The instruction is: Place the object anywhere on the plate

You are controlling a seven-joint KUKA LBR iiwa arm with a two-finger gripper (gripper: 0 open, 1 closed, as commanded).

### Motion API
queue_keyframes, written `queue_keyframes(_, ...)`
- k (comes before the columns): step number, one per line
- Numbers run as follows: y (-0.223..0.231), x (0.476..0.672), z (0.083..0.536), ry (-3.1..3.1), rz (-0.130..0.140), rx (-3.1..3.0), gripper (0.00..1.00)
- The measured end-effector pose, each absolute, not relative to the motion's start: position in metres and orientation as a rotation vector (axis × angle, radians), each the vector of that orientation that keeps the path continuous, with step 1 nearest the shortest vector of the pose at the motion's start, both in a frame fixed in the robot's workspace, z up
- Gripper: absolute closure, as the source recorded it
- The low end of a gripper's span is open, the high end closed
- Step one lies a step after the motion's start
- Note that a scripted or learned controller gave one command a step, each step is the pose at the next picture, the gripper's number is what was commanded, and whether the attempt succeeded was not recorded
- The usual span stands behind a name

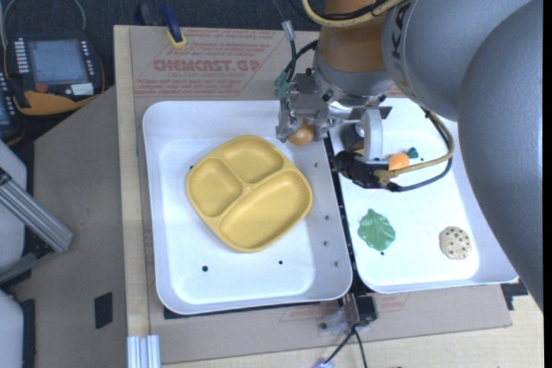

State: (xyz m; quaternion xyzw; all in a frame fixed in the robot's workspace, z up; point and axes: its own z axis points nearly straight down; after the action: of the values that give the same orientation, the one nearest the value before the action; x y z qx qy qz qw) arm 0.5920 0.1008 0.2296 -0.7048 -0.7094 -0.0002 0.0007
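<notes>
- Your gripper (302, 127) sits over the left bin's (164, 211) far right corner; jaws look clamped on a small tan object (301, 134), tho it's partly hidden.
- Yellow plate (250, 191) lies just below-left of the jaws, nothing on it.
- Pick seems done; carry approx. half done; release not yet done.
- In the right bin (431, 258), right of the jaws: orange piece (398, 159), green leaf (377, 229), cookie (454, 242).
</notes>
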Motion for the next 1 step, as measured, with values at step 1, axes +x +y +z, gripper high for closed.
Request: queue_keyframes(1, 0.1459, 0.5916, 0.2199, -2.226, 0.001, -2.215, 1.0)
